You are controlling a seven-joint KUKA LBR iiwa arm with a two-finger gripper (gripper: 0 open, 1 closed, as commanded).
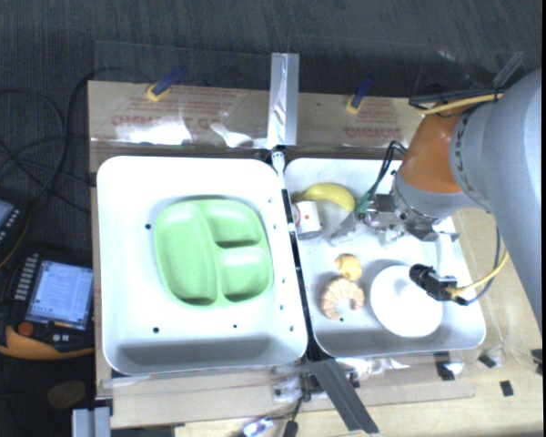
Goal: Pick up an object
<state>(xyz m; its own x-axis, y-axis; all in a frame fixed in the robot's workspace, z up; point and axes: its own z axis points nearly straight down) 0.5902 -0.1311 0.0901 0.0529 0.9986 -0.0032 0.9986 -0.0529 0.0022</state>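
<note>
The right bin (473, 330) holds a yellow banana (326, 194) at its far left, with a small white can with a red label (305, 216) beside it. Below these lie a small tan piece (348, 265) and an orange shrimp-like toy (342, 298). A round white dish (403, 306) rests near the front right. My gripper (353, 226) is down in the bin's far half, just right of the can and below the banana's right end. Nothing shows as held in it.
The left bin (127, 335) carries a green divided plate (211, 248). A metal divider (294, 244) separates the two bins. The arm's orange band (434, 157) and grey body hang over the right bin's far right corner.
</note>
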